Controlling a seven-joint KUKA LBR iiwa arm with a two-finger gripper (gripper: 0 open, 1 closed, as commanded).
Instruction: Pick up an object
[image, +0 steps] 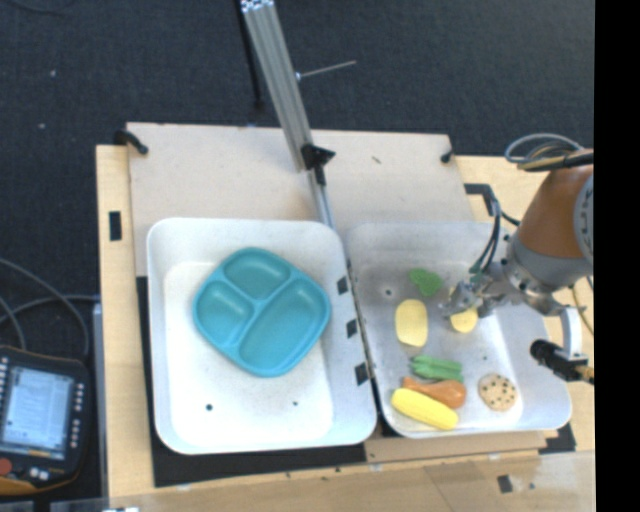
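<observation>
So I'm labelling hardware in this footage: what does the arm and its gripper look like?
The arm is a rounded grey body with an orange-brown band above the wrist. Thin dark cables run beside it. The gripper is small, grey and metallic.

Bench holding two white bins (180, 420). Left bin containing one blue tray (262, 310). Right bin containing seven food pieces: three yellow, two green, one orange, one cookie (497, 392).

dark carpeted floor (120, 60) surrounded the pale wooden counter (220, 180); a metal rail (280, 80) slanted across; a screen pendant (35, 410) sat nearby.
</observation>
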